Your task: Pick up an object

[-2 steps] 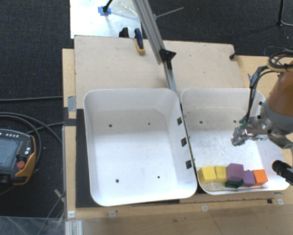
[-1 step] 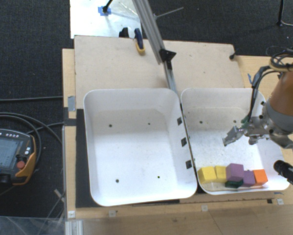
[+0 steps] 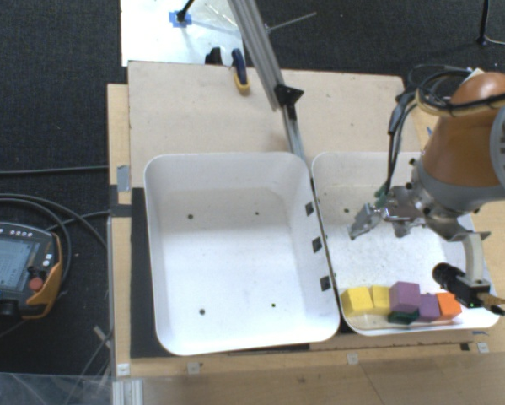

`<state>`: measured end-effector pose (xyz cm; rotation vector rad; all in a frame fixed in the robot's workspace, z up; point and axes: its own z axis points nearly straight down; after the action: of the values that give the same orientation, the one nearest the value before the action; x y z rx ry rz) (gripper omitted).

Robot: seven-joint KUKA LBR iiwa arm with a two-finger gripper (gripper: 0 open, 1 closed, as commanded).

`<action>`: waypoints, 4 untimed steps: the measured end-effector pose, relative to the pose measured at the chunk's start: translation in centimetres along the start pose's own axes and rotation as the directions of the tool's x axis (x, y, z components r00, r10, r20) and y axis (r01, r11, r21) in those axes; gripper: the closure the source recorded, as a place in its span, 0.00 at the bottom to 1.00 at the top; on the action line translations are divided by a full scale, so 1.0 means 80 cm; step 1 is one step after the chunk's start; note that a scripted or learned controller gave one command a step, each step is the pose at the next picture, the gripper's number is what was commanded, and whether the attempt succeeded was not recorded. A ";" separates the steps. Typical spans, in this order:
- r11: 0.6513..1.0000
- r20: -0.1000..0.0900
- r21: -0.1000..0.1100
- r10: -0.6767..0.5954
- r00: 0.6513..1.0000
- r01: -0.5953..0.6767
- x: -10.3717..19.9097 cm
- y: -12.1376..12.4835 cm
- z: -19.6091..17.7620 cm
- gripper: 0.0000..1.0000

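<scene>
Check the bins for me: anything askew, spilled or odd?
Nothing spilled or damaged. The blocks, yellow, purple and orange, sit crowded along the right bin's near edge, while the hand is farther back over bare floor.

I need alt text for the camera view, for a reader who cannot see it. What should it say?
A grey robot arm with an orange band hangs its two-finger gripper over the right white bin, above small foam blocks, yellow, purple, green and orange, along its near edge. The left white bin lies beside it.
</scene>
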<state>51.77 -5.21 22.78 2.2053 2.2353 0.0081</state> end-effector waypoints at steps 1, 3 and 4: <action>1.000 0.006 0.000 0.017 1.000 -0.017 -0.071 -0.003 -0.029 0.00; 1.000 0.001 -0.004 0.004 1.000 -0.004 0.009 0.013 0.016 0.00; 1.000 -0.001 0.008 0.002 1.000 -0.002 0.090 -0.036 0.039 0.00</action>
<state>48.79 1.98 19.64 2.2120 2.2382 0.0000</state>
